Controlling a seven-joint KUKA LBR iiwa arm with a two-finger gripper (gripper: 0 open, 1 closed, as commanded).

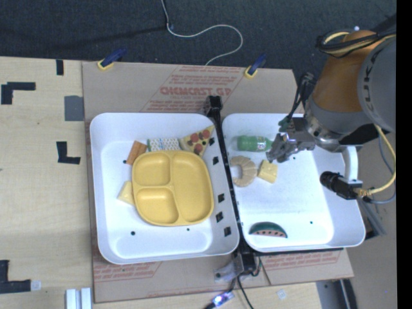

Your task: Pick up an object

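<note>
Approach step: claw [281, 150] hovers in the right bin [335, 234], just above the yellow wedge [268, 171]; finger state cannot be told. Next: descend, close on wedge.

Light wooden bench top [38, 192] is carrying black tape marks [64, 152]. A cardboard sheet [187, 89] with red print is lying on it, held by blue-yellow clamps [111, 58]. Dark carpet [77, 11] is showing behind, a white cable [206, 31] looping across.
</note>
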